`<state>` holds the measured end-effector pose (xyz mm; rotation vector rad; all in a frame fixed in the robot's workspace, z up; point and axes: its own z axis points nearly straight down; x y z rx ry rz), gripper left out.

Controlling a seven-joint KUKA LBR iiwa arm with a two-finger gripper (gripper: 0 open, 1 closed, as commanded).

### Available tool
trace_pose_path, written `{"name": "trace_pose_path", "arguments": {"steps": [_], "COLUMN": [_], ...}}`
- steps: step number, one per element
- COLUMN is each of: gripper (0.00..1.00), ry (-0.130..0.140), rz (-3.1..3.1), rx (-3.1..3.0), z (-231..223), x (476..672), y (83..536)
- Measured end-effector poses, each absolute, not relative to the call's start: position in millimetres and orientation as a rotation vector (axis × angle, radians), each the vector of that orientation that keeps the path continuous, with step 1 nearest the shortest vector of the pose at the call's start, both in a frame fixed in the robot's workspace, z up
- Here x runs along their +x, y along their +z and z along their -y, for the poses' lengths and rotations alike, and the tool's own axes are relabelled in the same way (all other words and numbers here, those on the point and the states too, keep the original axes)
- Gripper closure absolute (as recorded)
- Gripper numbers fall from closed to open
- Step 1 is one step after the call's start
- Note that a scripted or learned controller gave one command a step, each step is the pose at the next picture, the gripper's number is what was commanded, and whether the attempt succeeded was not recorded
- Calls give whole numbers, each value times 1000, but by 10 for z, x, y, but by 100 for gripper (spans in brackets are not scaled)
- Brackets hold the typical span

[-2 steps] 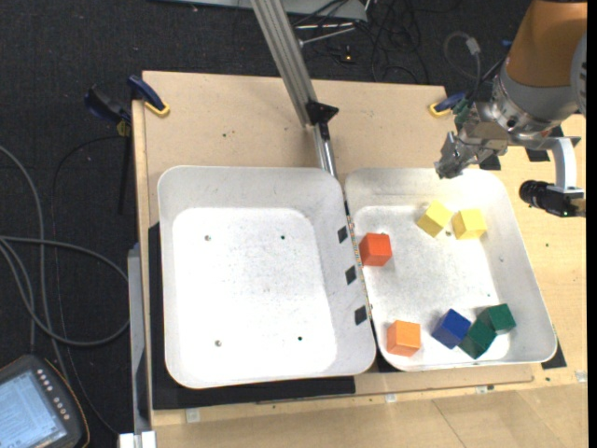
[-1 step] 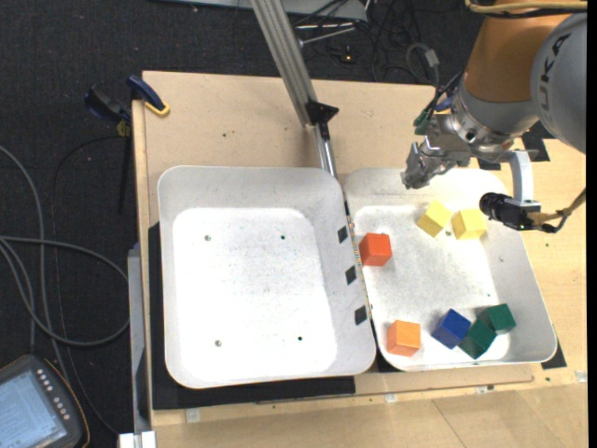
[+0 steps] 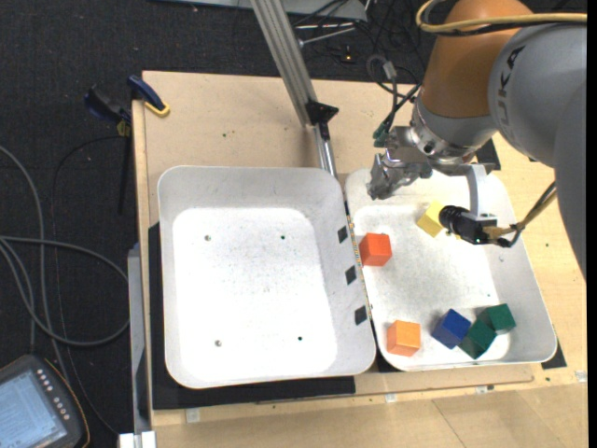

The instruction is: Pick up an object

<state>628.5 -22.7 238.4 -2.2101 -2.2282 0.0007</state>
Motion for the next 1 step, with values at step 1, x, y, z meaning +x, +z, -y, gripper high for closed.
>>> {"name": "trace_pose_path", "arguments": {"steps": [1], "gripper": [100], "ry": [0], "rz": [2230], "rx": [-2210], "z": [-406], "x": [6188], "y": [2324]}}
